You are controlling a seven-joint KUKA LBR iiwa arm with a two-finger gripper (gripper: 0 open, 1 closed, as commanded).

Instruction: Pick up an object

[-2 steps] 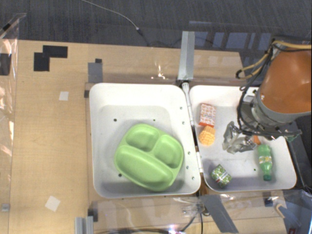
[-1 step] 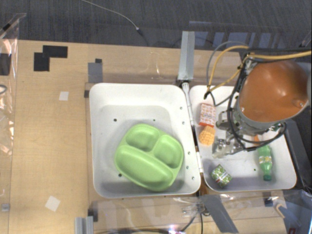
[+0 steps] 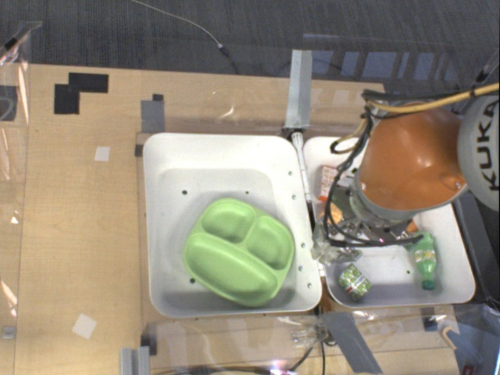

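Bench (image 3: 78, 233) of pale wood carries two white bins. From the green divided plate (image 3: 238, 250) in the left bin (image 3: 168, 170), I see the arm (image 3: 410, 166) rightward over the right bin (image 3: 457, 276), above a green bottle (image 3: 425, 258) and small ball (image 3: 354, 281); gripper state: cannot tell.

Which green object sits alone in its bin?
The green divided plate, alone in the left bin; the green bottle and small green packet share the right bin.
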